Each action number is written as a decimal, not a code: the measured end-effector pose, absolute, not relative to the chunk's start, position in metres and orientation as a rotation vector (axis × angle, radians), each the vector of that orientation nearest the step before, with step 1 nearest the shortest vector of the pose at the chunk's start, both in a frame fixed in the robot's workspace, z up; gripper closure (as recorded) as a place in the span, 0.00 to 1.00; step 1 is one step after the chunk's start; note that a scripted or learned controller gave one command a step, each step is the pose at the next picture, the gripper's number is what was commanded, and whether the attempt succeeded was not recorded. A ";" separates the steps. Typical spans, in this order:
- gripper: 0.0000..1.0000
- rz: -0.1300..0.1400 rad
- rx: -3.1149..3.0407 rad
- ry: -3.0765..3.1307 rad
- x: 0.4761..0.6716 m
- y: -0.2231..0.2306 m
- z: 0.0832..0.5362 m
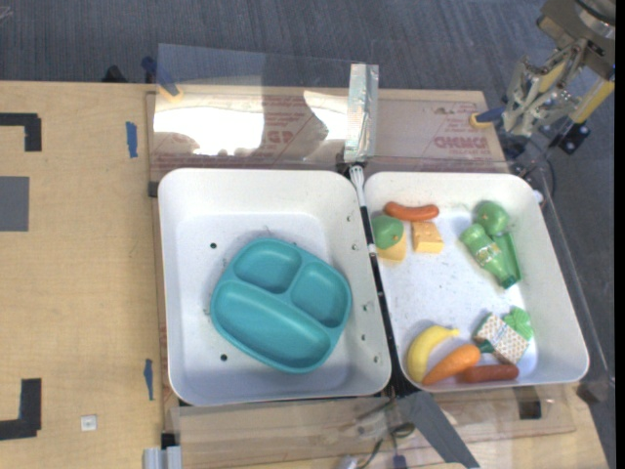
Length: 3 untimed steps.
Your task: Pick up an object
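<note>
We see two white bins side by side on the bench. The left bin point(186, 262) holds a teal divided plate point(281, 304), lying flat with three compartments. The right bin point(557, 291) holds the toy food. Along its far side lie a sausage point(411, 210), a green and yellow piece point(389, 236) just beside the divider, and a small orange block point(428, 237) next to it. Toward the right wall sits a green vegetable point(493, 242), leaning lengthwise. At the near side we find a banana point(427, 348), touching a carrot point(451, 363), with a red sausage point(493, 371) beyond it and a small patterned box point(502, 338) with a green piece point(519, 320) behind.

The gripper point(535, 101) hangs at the upper right, outside the bins and well apart from all the food. We cannot tell its state from here; the tool is a tangle of yellow and grey parts.

Behind the bins a cardboard panel point(430, 130) under a clear sheet bears red printing, seen upside down and mirrored, too faint for us to read. Blue tape strips point(131, 139) mark the wooden bench point(68, 262).
</note>
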State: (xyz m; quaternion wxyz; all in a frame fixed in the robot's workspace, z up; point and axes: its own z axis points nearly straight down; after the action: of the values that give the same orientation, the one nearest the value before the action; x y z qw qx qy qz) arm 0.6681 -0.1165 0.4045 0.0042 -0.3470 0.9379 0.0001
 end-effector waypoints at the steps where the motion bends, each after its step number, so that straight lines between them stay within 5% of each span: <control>1: 1.00 0.006 -1.066 2.953 0.667 -0.129 0.341; 2: 1.00 -0.007 -1.041 2.947 0.668 -0.093 0.411; 3: 1.00 0.003 -1.357 2.830 0.643 -0.107 0.334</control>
State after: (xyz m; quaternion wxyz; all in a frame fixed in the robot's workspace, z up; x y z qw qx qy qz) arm 0.6430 -0.1067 0.3336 0.0017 -0.4323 0.9017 0.0008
